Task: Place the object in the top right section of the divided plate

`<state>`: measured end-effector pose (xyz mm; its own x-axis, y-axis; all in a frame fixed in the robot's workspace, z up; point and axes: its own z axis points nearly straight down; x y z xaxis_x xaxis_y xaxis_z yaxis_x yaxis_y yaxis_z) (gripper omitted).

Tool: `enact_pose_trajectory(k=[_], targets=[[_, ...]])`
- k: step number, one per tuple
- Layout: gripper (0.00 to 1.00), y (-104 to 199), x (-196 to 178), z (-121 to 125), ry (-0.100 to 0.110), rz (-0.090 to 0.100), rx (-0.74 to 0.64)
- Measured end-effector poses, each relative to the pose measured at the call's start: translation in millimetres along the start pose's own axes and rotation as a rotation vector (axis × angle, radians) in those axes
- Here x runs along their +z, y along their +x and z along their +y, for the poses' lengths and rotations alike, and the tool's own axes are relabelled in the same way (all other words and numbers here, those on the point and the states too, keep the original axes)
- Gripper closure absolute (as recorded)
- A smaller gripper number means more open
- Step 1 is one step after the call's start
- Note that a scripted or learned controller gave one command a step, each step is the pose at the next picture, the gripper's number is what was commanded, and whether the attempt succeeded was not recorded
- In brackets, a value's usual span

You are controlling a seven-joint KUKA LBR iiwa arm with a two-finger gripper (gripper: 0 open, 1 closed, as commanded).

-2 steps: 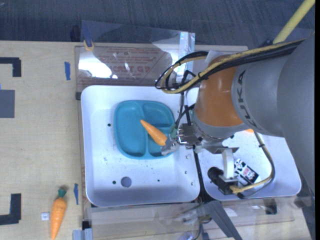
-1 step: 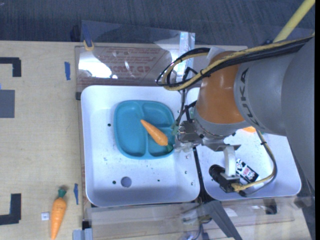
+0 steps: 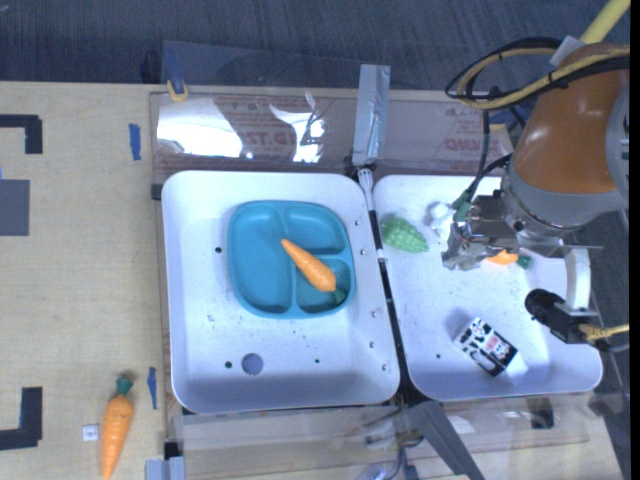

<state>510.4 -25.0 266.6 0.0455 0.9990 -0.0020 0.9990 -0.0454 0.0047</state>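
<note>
So the gripper (image 3: pixel 478 253) is over the right bin (image 3: pixel 560 368), and we honestly can't tell its grip state. The orange carrot (image 3: pixel 309 265) lies diagonally across the blue divided plate (image 3: pixel 250 268), well left of the gripper, past both bins' rims, plenty of room above.

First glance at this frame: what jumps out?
The teal divided plate in the left bin, with an orange carrot lying slantwise across its right-hand sections. Next, the arm's orange band at upper right, the gripper hanging over the right bin beside a green item. A second carrot lies out on the bench, lower left.
</note>
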Motion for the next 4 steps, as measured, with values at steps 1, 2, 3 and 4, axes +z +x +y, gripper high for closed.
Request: enact_pose_trajectory(k=[1,2,3,4], targets=[[1.0,31,-18,23,0.003,0.001,0.069],[1.0,32,-28,23,0.002,0.0,0.068],[1.0,37,-142,12,-0.001,0.002,0.006],[1.0,11,-169,25,0.002,0.001,0.078]])
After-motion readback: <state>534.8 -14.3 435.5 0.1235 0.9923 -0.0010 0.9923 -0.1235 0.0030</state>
